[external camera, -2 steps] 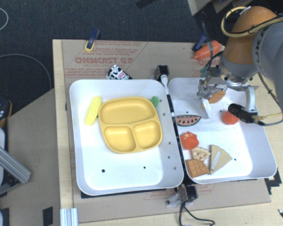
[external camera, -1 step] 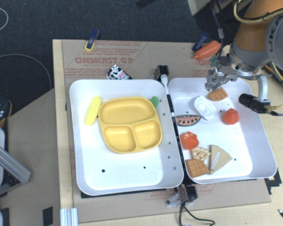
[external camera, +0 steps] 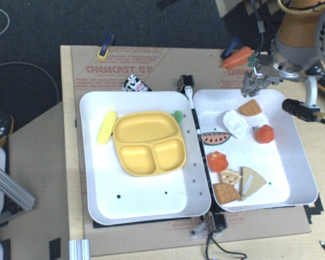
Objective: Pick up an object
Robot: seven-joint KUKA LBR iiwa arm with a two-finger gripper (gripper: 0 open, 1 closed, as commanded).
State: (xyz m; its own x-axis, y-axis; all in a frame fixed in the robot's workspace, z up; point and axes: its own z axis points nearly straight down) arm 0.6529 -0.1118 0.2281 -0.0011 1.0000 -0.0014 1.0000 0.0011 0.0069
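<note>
Nearest the viewer, along the front of the right bin [external camera: 306, 186], a square waffle piece [external camera: 226, 192] is lying beside a tan wedge-shaped slice [external camera: 253, 180], with a small pale cracker-like piece [external camera: 231, 176] just behind the waffle. A little farther in, a red toy piece [external camera: 217, 160] is sitting near the bin's left wall. In the left bin [external camera: 97, 199], a yellow three-compartment tray [external camera: 149, 142] is resting toward the back half, a yellow corn cob [external camera: 106, 127] is lying just beside its left edge, and a small green item [external camera: 177, 116] is peeking out at its far right corner. Back in the right bin, a watermelon slice [external camera: 215, 138] is lying near the dividing wall, a white lumpy item [external camera: 236, 125] is sitting just behind it, and a red tomato-like ball [external camera: 265, 134] is resting to the right, apart from both. Farther still, a brown waffle-textured piece [external camera: 250, 108] is lying near the far wall. The end effector [external camera: 254, 88] is hanging directly above that piece, nothing visibly between its fingers; whether they are released or clenched I cannot tell. Beyond the bins, on the table [external camera: 151, 64], a black-and-white cow-patterned item [external camera: 134, 83] and an orange carrot [external camera: 237, 58] are lying.
</note>
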